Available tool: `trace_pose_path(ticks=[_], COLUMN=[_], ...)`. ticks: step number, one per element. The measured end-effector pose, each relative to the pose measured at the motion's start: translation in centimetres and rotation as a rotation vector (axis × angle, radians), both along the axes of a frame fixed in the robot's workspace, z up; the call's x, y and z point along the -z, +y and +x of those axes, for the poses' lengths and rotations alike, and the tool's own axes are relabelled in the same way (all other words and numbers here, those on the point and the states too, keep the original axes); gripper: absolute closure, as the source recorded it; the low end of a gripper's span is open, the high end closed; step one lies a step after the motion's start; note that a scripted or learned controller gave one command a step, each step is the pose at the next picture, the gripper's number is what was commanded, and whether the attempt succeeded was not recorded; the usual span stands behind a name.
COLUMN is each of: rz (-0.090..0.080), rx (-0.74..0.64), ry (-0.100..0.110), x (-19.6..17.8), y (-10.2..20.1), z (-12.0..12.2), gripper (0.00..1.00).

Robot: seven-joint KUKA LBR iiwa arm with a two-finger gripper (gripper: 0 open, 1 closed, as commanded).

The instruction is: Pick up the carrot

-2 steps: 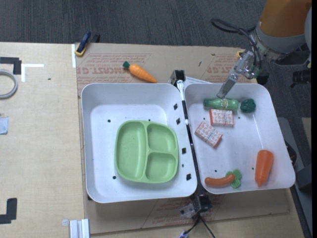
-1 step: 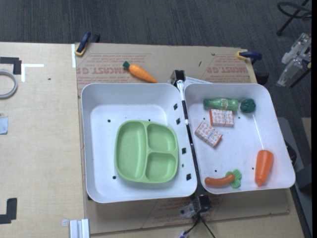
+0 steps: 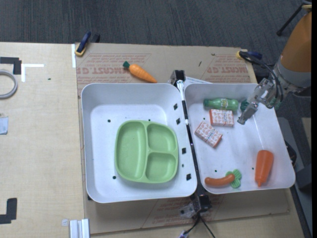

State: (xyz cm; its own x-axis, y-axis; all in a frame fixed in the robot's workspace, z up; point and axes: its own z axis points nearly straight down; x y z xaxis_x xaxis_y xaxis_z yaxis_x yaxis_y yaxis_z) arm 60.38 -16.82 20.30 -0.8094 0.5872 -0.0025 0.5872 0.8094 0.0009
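Pale wood makes up the tabletop [image 3: 39, 148], with a sheet of printed cardboard [image 3: 163, 63] laid over its middle and two shallow white bins set on it side by side. Nearest the camera, at the front of the right bin [image 3: 280, 133], lie a small carrot with a green top [image 3: 223, 180] on its side and, to its right, a fat orange carrot-like piece [image 3: 263, 166] standing along the bin's right wall; the two are apart from each other. Nearly level with them, the left bin [image 3: 99, 98] holds a green divided plate [image 3: 146, 151] lying flat in its middle. Farther back in the right bin sit two small red-and-white boxes [image 3: 214, 127], one just behind the other, and behind those a green bottle [image 3: 222, 103] lies on its side near the back wall. The end effector [image 3: 246, 114] hangs over the right bin's back right part, just beside the bottle's cap end, with its fingers close together and nothing between them; the grey arm [image 3: 297, 53] rises behind it toward the right. Beyond both bins, on the bare cardboard, another carrot [image 3: 140, 72] lies tilted, well apart from the end effector. A blue clamp [image 3: 83, 42] grips the cardboard's far left corner.
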Motion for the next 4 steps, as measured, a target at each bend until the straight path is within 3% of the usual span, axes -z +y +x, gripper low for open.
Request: trace_pose_path(ticks=[1,2,3,4], rz=[0.0,-0.001,-0.002,-0.001], rx=[-0.206,-0.853,-1.186,-1.287], ry=[0.001,-0.001,-0.001,0.0], x=[0.0,-2.5,-1.5,0.0], y=[5.1,11.2,12.4,17.9], z=[-2.4,-5.4,-6.8,-11.7], gripper=[0.0,0.0,0.0,0.0])
